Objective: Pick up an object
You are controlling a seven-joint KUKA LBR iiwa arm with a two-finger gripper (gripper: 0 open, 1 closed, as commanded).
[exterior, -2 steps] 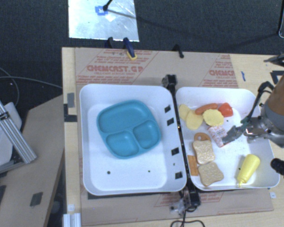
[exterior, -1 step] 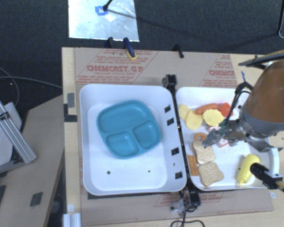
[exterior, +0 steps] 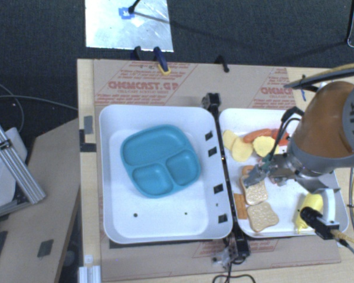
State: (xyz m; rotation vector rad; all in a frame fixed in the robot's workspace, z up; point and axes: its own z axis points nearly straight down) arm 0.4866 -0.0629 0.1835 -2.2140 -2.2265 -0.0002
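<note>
The right bin [exterior: 248, 118] holds toy food. Yellow potato-like pieces [exterior: 242, 151] lie at its far left beside an orange carrot [exterior: 258, 135]. Nearer the front lie two tan bread slices [exterior: 255, 192] [exterior: 263, 216], with a thin orange cracker [exterior: 240, 205] next to them. A yellow banana-like piece [exterior: 312, 204] rests at the bin's right. My gripper [exterior: 256, 174] hangs low over the bin's middle, just above the upper bread slice. Nothing visibly hangs from it.
The left bin [exterior: 124, 217] carries a blue divided plate [exterior: 159, 160]. A black divider with clips [exterior: 221, 158] runs between the bins. The arm's grey body [exterior: 330, 134] covers the right bin's far right part. A cardboard sheet [exterior: 183, 81] lies under both bins.
</note>
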